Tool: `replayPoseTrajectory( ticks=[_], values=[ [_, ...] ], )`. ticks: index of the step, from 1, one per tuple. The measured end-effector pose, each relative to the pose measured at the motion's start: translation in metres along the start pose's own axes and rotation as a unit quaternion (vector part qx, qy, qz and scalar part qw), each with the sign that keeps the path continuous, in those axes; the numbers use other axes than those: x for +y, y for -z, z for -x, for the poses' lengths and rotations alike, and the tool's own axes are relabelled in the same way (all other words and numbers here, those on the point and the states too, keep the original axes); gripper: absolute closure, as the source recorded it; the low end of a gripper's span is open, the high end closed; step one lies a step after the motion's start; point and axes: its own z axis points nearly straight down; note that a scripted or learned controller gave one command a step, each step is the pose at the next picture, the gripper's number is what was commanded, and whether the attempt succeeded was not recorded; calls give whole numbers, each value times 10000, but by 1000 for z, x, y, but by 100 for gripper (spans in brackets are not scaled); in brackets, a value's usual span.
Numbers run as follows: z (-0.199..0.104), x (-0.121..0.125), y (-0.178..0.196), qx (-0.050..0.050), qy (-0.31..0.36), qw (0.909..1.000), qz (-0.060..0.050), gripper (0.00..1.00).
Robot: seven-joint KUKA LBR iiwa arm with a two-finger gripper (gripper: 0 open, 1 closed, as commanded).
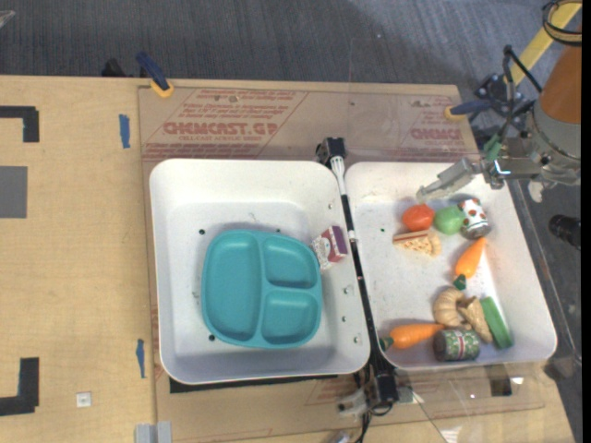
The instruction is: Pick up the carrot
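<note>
Orange carrot (413, 335) is lying at the right bin's (545, 340) six o'clock edge while your tool (434, 188), holding nothing, jaw gap impossible to tell, is hovering at twelve o'clock, so you are approaching and need to travel down.

Tan wooden bench (74, 275) with black tape marks, left of the gripper (434, 188). Printed cardboard sheet (277, 123) clamped on top. Dark grey carpet floor (231, 17) beyond it.

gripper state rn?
Gripper: above the far end of the right bin, nothing between its fingers; open or shut cannot be told. It is apart from both carrots.
</note>
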Motion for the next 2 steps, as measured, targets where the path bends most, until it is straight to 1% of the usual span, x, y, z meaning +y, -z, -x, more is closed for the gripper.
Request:
replayPoseTrajectory(
  ticks=[1,2],
  values=[
    [24,-30,-137,77,-428,9991,18,0],
    [20,-42,-169,236,-1376,9902,41,0]
  ],
)
